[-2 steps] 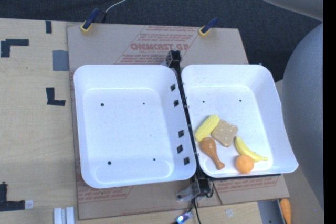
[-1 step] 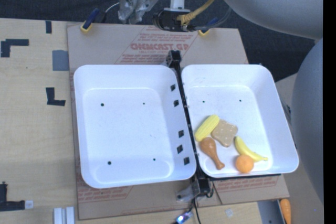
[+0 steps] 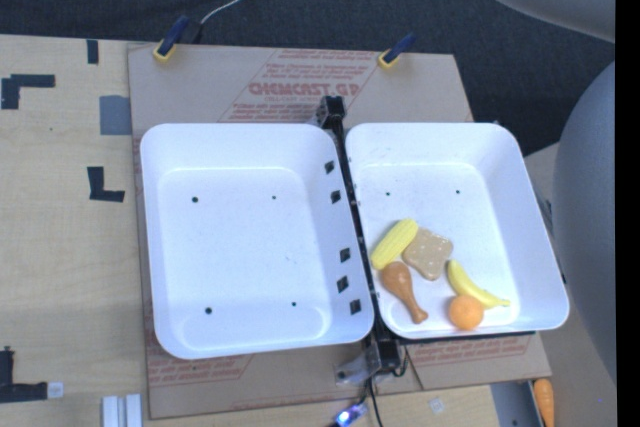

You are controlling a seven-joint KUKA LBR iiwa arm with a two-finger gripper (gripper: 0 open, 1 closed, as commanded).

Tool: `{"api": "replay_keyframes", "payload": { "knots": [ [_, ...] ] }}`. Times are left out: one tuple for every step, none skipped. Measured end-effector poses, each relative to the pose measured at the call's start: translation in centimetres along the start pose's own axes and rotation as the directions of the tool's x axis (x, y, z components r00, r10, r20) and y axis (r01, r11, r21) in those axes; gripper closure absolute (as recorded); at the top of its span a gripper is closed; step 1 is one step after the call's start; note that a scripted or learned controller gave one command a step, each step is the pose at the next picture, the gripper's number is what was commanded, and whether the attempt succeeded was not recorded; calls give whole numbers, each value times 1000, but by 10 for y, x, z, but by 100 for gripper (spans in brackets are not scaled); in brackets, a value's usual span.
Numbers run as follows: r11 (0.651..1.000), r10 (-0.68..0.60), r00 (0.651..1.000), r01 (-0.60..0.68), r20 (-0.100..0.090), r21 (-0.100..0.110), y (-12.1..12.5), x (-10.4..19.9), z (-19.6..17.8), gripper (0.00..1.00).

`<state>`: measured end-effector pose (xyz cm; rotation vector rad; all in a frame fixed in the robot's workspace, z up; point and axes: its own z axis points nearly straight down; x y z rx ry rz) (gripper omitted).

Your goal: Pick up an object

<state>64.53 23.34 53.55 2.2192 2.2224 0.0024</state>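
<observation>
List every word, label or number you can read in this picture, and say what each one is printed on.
"CHEMCAST GP": red print on the brown board under the two white bins, just behind them; it reads roughly so, as the letters are soft.
Smaller red lines above and below it on the same board: too blurred to read.
Faint red print on the board's front edge: too small to read.

Bright even overhead light, soft shadows, slight blur.
</observation>
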Motion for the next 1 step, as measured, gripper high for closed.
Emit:
{"api": "replay_keyframes", "payload": {
  "knots": [
    [1000,1,1000,-1,6,13,-34,-1,68,100]
  ]
}}
